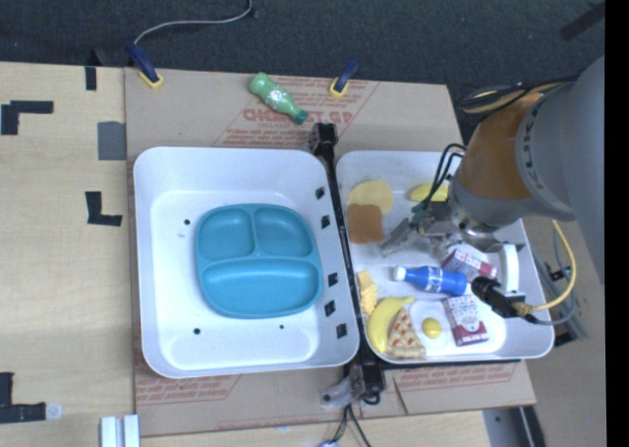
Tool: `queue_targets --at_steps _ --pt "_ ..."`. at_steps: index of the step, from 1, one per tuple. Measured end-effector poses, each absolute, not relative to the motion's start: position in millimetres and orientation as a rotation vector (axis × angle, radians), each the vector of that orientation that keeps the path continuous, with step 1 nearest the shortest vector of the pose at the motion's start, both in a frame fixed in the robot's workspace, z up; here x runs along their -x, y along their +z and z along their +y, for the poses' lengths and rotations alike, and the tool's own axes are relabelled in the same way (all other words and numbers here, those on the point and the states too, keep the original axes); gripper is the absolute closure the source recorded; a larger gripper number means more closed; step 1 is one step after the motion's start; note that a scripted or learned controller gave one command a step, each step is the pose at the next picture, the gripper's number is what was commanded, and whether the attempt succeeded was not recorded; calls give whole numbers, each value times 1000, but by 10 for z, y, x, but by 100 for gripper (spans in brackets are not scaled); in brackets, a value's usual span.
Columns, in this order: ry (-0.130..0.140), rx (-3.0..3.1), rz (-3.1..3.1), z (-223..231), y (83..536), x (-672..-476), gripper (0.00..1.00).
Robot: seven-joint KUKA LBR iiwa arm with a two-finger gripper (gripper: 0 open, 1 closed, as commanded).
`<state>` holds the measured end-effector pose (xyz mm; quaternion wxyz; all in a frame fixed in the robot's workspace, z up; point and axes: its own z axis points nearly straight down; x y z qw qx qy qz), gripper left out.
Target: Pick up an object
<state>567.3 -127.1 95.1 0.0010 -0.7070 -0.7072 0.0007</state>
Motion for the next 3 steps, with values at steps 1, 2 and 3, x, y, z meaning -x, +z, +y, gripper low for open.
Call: queue_targets --at_steps 1,2,3 --pt "-4 2225 -2225 -1317 864 -5089 0" --pt "-5 2222 -2227 -949 862 -5534 0" --pt "-5 2225 -2226 -1059 864 -5141 0"
